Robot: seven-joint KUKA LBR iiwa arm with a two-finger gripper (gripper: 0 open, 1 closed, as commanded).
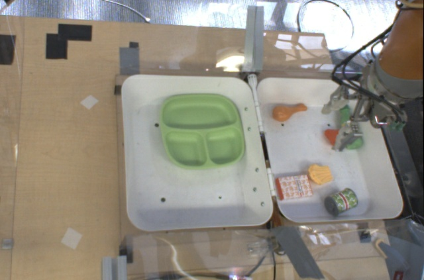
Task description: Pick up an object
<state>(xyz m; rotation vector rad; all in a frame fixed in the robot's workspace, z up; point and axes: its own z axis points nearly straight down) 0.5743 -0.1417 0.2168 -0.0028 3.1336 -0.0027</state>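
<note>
My gripper [340, 121] hangs low over the upper right part of the right bin [396, 202], with its fingers apart. A green object [344, 115] lies between and under them, and I cannot tell whether they touch it. A small red object [331, 136] sits just left of the lower finger, beside another green piece [356, 143]. An orange drumstick-shaped toy [289, 112] lies to the left of the gripper. Lower in the bin are a yellow object [319, 173], a red and white box [294, 186] and a green can [341, 201].
The left bin [142, 206] holds a green divided plate [201, 130]. A raised divider [262, 140] separates the two bins. The grey arm with its orange band [404, 50] and black cables [351, 63] reach in over the right bin's far right edge.
</note>
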